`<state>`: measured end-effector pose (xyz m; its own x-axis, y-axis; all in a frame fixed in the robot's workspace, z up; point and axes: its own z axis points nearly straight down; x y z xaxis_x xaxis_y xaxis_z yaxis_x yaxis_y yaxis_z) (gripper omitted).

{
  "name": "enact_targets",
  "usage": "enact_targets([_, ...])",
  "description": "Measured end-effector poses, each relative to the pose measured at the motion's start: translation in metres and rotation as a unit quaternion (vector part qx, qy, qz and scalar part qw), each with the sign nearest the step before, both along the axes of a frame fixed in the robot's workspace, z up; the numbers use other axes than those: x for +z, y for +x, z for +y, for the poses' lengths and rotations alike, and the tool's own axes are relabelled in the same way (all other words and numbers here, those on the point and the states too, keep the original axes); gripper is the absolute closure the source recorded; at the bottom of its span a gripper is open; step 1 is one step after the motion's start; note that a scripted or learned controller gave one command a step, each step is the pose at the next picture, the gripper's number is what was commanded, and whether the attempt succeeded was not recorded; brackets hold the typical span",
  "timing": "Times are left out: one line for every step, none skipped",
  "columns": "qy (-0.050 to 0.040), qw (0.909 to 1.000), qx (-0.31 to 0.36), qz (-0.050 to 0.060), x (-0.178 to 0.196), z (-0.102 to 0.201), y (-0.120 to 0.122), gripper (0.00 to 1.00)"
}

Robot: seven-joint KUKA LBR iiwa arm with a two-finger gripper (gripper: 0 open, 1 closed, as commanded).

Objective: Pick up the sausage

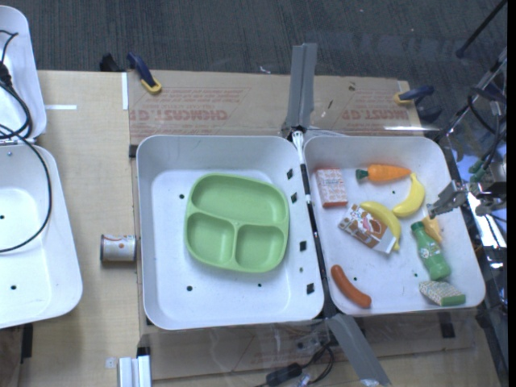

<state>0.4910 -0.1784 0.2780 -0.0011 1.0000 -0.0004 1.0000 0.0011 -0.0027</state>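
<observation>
The sausage lies at about 7 o'clock in the right bin, its long axis running from 10 to 4 o'clock. My fingers hover at the bin's 3 o'clock edge, near the bananas and green bottle; my arm enters from the right. I cannot tell how wide they stand. Cardboard on the worktop carries mirrored, unreadable print.
</observation>
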Motion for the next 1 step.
enact_targets([0.0004, 0.9999, -0.017, 0.002, -0.0567, 0.0777, -0.0147, 0.0])
